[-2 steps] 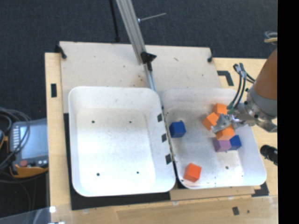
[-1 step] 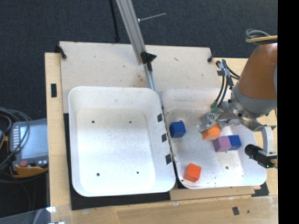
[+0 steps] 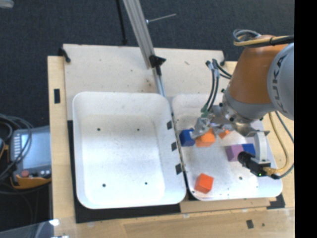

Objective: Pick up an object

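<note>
A grey robot arm with an orange band reaches into the right white plastic bin (image 3: 218, 195), its pincer (image 3: 207, 129) low; whether it is wide or narrow cannot be told. An orange block (image 3: 205, 139) lies right at the pincer, a small blue block (image 3: 186, 138) just left of it, an orange cube (image 3: 203, 183) nearer the camera, a purple block (image 3: 235, 152) to its right

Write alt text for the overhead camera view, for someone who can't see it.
A grey and orange robot arm reaches from the right into the right white bin, its gripper low beside an orange block and a blue block. A purple block and another orange block lie nearer the camera.
</note>
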Robot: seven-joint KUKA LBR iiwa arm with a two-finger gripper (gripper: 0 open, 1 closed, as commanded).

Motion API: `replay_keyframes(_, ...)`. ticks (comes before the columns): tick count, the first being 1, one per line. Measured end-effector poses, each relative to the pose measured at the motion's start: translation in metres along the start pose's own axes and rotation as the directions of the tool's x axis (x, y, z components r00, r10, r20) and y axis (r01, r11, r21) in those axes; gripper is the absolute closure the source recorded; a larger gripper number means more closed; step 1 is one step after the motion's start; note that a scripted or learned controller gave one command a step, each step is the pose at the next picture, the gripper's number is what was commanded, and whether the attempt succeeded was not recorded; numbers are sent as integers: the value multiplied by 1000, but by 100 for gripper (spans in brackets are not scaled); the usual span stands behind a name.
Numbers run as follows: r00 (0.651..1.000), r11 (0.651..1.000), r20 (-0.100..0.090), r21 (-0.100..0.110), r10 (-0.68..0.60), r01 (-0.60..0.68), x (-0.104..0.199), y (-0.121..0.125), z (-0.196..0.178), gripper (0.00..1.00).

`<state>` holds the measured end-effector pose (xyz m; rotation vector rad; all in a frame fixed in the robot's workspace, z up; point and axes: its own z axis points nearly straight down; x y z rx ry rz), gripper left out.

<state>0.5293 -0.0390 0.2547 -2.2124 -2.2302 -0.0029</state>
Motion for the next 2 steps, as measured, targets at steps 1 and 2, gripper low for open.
replay_keyframes(1,1000,1000,0,1,-1,1,61,-6,-2,100)
replay_keyframes(2,1000,1000,-1,1,-2,2,118,-13,-4,100)
